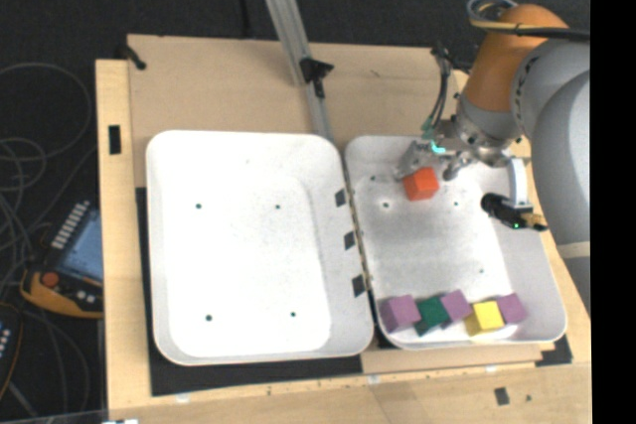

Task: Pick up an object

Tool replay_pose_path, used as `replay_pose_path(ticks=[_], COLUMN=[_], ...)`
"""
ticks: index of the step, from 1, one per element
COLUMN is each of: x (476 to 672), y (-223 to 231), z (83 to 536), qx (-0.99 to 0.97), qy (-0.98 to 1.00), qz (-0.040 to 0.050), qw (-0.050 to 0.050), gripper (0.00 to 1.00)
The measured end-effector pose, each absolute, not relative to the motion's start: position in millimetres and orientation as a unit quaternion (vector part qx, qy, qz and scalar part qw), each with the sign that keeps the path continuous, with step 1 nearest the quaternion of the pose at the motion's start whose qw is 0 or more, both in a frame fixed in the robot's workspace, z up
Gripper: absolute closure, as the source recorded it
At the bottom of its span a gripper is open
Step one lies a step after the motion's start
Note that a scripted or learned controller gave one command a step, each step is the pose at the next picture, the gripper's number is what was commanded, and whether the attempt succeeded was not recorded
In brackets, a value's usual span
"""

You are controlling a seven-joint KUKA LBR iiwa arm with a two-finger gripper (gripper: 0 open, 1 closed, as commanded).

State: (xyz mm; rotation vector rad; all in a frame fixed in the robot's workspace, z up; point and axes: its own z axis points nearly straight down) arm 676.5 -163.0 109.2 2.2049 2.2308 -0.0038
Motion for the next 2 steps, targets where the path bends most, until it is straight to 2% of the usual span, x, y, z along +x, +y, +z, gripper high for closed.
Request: replay_pose_path(ticks=[1, 2], x=[677.2, 677.5], y=[-164, -165], z=[121, 132], qx=[0.701, 0.700], qy=[0.713, 0.714], qz=[-0.0015, -0.0023], qw=[0.004, 0.005], gripper=[1.00, 1.00])
